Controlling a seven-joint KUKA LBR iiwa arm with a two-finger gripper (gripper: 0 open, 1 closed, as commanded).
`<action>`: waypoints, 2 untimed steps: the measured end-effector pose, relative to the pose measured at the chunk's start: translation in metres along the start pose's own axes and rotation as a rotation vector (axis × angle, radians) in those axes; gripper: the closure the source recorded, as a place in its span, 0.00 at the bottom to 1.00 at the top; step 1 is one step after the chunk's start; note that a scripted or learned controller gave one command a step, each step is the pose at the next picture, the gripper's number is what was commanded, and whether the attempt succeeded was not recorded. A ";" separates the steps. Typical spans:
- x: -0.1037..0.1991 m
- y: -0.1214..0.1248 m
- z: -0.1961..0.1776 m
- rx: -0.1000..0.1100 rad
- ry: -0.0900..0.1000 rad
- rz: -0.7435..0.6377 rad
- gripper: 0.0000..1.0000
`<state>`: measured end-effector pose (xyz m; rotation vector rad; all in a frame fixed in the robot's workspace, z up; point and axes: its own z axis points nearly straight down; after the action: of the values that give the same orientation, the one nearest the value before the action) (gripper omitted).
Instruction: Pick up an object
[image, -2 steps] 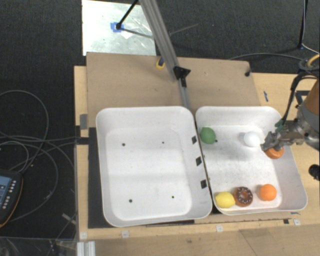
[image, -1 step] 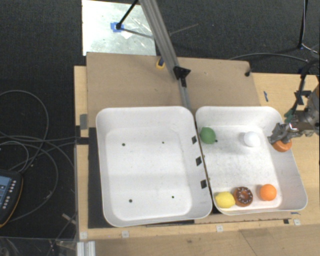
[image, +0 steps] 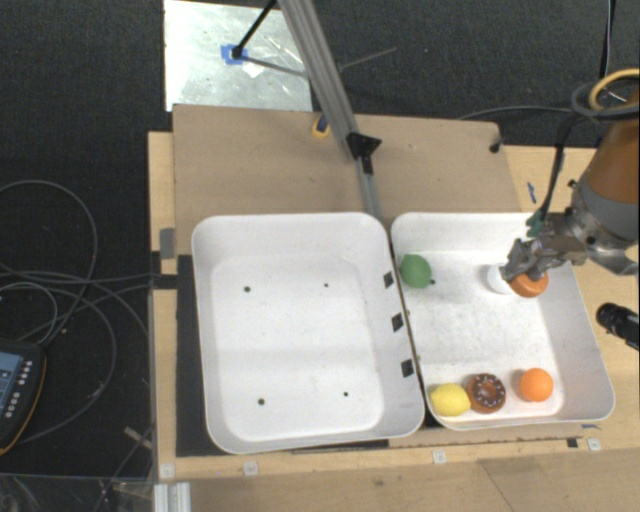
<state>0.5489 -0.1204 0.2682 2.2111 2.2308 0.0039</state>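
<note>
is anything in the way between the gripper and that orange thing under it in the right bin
Nothing visible does. The gripper sits directly over the orange object near the right bin's far right side, overlapping its top. The green ball lies well to the left, and the other three items lie along the near edge.

Gripper (image: 527, 268) over an orange object (image: 527, 285) — right bin (image: 470, 232).

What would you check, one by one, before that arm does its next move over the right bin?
1. Gripper over a target: ok, it sits right above an orange object in the right bin.
2. Object between its fingers: cannot tell.
3. Object lifted off the floor: cannot tell.
4. Neighbours clear of it: ok, green ball, lemon, donut and orange ball lie apart.
5. Bin wall nearby: not ok, close.
</note>
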 end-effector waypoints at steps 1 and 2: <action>0.049 0.006 -0.005 -0.001 0.000 -0.001 1.00; 0.092 0.017 0.000 0.000 0.000 -0.001 1.00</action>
<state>0.5653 -0.0280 0.2685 2.2104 2.2312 0.0036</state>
